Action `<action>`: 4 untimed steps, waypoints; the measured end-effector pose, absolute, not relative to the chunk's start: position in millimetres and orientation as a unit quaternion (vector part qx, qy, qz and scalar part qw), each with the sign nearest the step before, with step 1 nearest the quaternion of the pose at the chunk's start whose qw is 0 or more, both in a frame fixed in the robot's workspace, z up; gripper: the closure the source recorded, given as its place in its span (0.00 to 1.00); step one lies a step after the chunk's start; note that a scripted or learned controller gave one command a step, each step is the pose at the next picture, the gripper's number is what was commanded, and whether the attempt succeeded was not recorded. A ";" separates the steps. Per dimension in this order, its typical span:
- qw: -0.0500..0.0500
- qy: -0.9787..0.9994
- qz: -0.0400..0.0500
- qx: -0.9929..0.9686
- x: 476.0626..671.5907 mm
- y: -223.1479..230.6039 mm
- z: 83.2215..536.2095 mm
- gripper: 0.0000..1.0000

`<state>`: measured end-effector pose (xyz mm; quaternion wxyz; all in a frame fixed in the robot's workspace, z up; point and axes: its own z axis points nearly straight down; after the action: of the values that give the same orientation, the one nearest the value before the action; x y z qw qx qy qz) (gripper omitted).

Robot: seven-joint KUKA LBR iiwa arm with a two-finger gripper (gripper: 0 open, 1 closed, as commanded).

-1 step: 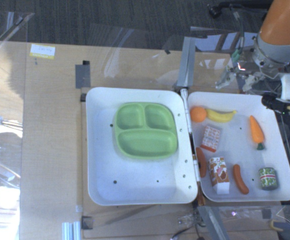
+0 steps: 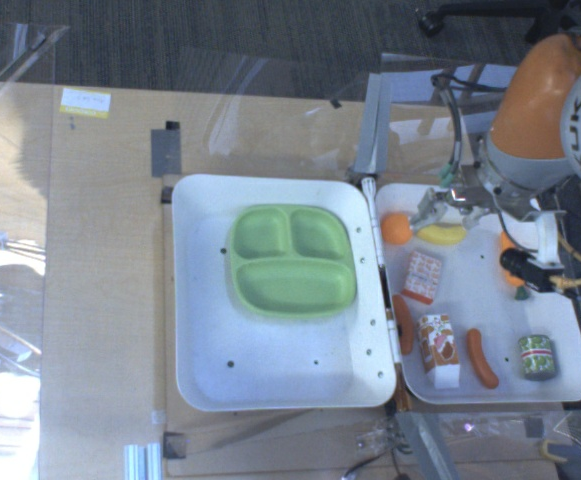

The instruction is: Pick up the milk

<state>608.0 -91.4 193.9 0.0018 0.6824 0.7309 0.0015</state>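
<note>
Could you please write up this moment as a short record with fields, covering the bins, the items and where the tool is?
left bin: holds a green divided plate
right bin: orange, banana, two sausages, small can, red-and-white packet, milk carton
milk carton: lying near the bin's front edge, untouched
tool: over the right bin's far end, by the banana
tool contents: nothing seen between the fingers
</note>
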 end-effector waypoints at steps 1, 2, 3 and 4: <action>0.001 0.762 0.001 0.648 535.5 -87.2 148.6 0.00; 0.007 0.786 0.004 0.618 491.8 -98.0 89.4 0.00; 0.011 0.787 0.007 0.617 495.4 -97.5 101.5 1.00; 0.011 0.787 0.007 0.617 495.3 -97.6 101.5 0.00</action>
<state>495.3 -97.6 101.5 0.0114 0.6174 0.7866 0.0070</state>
